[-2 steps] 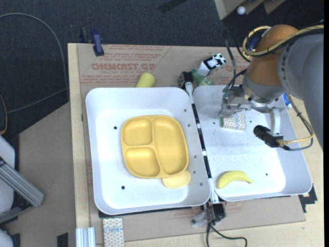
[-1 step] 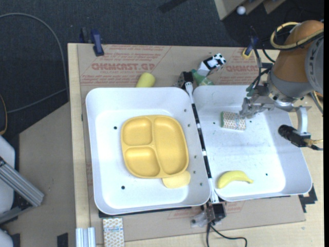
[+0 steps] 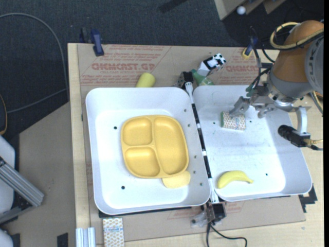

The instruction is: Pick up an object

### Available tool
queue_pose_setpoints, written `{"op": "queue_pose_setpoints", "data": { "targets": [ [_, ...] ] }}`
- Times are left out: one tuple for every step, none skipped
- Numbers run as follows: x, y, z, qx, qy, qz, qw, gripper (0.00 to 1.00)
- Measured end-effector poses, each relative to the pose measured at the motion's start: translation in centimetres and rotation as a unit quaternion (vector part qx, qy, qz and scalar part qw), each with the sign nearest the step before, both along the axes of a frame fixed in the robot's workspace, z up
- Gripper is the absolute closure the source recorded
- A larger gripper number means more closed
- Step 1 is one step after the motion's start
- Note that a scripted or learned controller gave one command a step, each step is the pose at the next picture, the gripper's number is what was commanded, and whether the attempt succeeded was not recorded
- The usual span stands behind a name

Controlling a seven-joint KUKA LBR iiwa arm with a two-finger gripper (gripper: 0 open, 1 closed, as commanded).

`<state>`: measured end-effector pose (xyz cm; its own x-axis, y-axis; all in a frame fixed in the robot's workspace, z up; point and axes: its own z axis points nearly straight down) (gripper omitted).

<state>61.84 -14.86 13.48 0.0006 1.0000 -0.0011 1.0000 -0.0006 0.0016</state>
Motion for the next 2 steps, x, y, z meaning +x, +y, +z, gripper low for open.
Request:
{"op": "queue_pose_setpoints", "data": {
  "targets": [
    [0.1,3.0,-4.6,-0.0014,-0.003,0.0,1.0,0.0],
    [3.3,4.4,-4.5,-0.0018,-0.004,0.001,1.0,0.0]
  ]
}}
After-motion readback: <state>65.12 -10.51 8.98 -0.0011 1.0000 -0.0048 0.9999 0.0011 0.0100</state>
